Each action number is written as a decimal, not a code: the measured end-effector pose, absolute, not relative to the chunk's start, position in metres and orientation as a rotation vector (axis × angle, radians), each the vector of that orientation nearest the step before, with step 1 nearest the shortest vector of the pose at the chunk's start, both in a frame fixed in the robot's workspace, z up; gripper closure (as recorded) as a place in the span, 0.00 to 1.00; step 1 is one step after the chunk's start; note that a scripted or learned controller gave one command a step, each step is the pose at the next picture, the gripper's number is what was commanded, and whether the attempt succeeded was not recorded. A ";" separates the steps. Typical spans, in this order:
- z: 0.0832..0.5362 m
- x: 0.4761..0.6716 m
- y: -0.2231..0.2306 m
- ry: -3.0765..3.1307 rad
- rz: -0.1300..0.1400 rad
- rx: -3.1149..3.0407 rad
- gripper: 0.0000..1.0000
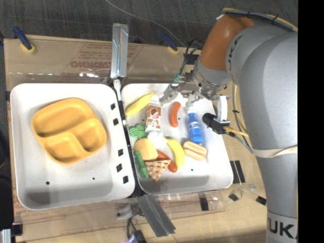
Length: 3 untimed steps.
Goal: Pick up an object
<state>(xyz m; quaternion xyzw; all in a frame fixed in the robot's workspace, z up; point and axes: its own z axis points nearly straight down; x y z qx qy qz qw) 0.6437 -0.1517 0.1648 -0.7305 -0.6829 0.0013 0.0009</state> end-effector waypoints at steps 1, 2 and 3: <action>0.092 0.607 -0.188 -2.096 0.000 -2.337 0.00; 0.102 0.607 -0.188 -2.099 0.002 -2.332 1.00; 0.092 0.590 -0.140 -2.348 0.004 -2.078 1.00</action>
